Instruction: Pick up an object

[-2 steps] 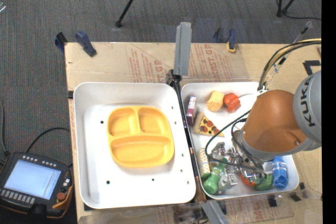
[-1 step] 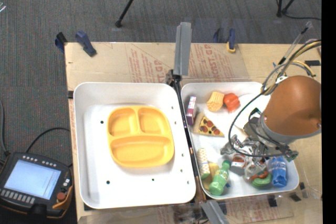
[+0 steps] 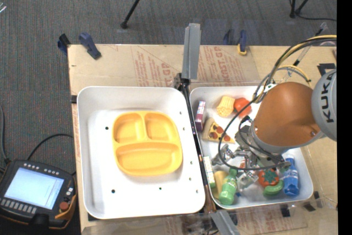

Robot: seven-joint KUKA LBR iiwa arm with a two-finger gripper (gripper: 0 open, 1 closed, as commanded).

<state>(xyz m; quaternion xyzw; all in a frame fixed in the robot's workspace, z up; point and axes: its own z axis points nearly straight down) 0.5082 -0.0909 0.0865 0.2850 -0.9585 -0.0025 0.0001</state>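
My gripper hangs low inside the right bin, under the arm's orange band, among the toys at the bin's front. Close around it lie a green bottle, a red tomato-like toy, a green piece and a blue bottle. A pale yellow item lies just left of the green bottle. The wrist and its cables cover much of the bin's middle.
Further back in the right bin sit a pizza slice, a yellow wedge, a red ball-like toy and a purple packet. The left bin holds a yellow divided plate. A pendant lies on the floor.
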